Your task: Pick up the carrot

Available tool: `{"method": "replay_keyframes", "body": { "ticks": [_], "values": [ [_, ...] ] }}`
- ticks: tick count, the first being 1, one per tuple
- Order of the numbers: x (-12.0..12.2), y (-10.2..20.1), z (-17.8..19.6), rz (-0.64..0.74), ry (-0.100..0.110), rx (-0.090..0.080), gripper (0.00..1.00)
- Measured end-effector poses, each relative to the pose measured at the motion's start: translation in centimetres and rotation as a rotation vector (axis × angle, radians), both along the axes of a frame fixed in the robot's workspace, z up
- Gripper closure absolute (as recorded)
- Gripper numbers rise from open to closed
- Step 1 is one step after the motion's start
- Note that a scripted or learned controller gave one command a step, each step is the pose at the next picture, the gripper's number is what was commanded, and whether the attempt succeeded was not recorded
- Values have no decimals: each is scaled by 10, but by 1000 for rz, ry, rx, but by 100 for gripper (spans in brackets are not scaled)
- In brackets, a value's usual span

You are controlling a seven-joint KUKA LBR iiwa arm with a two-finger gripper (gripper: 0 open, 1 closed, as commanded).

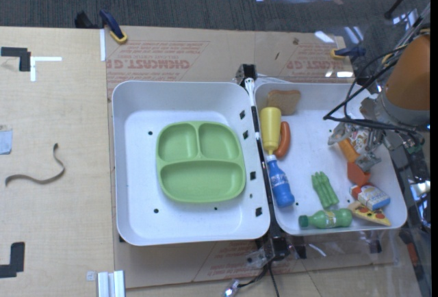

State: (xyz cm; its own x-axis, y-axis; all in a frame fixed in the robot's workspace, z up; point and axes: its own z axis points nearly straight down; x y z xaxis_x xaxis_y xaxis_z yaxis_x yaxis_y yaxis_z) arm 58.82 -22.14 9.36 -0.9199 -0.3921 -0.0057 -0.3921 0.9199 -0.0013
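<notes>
At the near edge of the right bin [309, 109] a green bottle [326, 220] lies on its side, and just right of it lies a pizza slice [370, 213] with a small carton [374, 196] touching it from behind. A little further back, a bunch of green beans [324, 189] lies in the middle of this bin. Along its left wall lie a blue bottle [279, 181], then a yellow mustard bottle [269, 127] with a red sausage [282, 138] just beside it, and a slice of bread [283, 100] in the far corner.

The carrot [356, 172], orange in colour, lies at the right side of the right bin, just behind the carton. The gripper [365, 140] is directly above it, low in the bin, among cables and metal parts. Something orange is seen at its fingers, but I cannot tell if the fingers are closed on the carrot or apart. The arm [410, 80] with its orange band comes from the right.

The left bin [130, 124] holds a green divided plate [201, 161], lying flat in the middle.
</notes>
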Motion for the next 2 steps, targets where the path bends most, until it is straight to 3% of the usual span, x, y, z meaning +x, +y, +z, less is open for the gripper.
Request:
{"method": "replay_keyframes", "body": {
  "ticks": [1,2],
  "values": [
    [2,1,11,3,-6,-1,100],
    [73,2,0,152,-2,2,100]
  ]
}}
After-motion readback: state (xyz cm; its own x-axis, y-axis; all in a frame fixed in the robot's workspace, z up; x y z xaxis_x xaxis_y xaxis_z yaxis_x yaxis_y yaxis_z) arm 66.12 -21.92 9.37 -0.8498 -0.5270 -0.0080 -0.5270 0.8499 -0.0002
